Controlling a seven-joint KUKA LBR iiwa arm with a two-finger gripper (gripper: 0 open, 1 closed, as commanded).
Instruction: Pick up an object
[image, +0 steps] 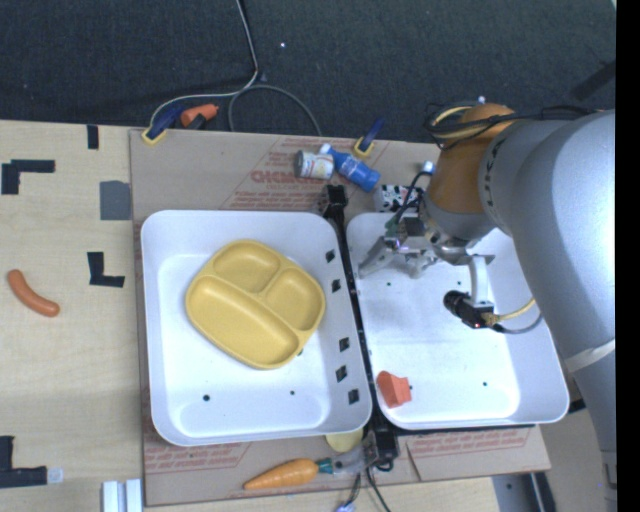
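My pincer (398, 250) hangs low at the right white bin's (540, 395) far-left corner, grip unreadable from here. The small orange plastic block (394, 389) lies near-left, well apart, needing a reach.

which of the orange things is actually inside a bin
The small orange block, lying in the right bin near its front left corner. The carrot and the sausage both lie outside the bins.

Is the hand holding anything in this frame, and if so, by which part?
Nothing is seen held. The hand is low at the back of the right bin, apart from the orange block near that bin's front left corner.
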